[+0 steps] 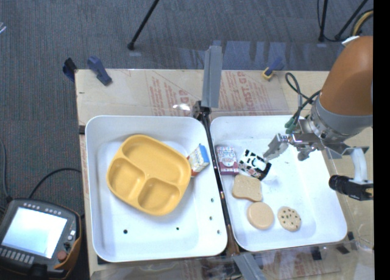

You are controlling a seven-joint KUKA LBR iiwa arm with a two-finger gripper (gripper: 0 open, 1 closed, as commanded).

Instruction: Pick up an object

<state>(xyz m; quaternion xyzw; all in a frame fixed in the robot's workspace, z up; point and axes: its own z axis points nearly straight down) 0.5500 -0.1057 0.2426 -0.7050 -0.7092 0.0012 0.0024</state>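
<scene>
Jaws: pointing left and down toward the middle of the right bin; whether they stand wide or narrow cannot be told from this slant.
Gripper [273, 148]: over the right bin [317, 212], its tip just beside the black-and-white packet [254, 164]; contact with the packet cannot be confirmed.
Arm: grey body with the orange band [348, 81] above the wrist, entering from the right side of the bench.
Black-and-white packet: upper middle of the right bin, tilted, nothing seen gripping it.
Pink-and-white carton [226, 159]: against the right bin's left wall, just left of the packet.
Toast slice [247, 189]: directly below the packet, near it.
Round plain biscuit [261, 215]: below the toast, nearly touching it.
Chocolate-chip cookie [289, 218]: just right of the biscuit.
Left bin [97, 224]: holds a yellow divided plate [148, 174], lying flat.
Small milk carton [198, 159]: tipped against the plate's right rim.
Handheld screen unit [38, 234]: on the floor, lower left, well apart from the bins.
</scene>
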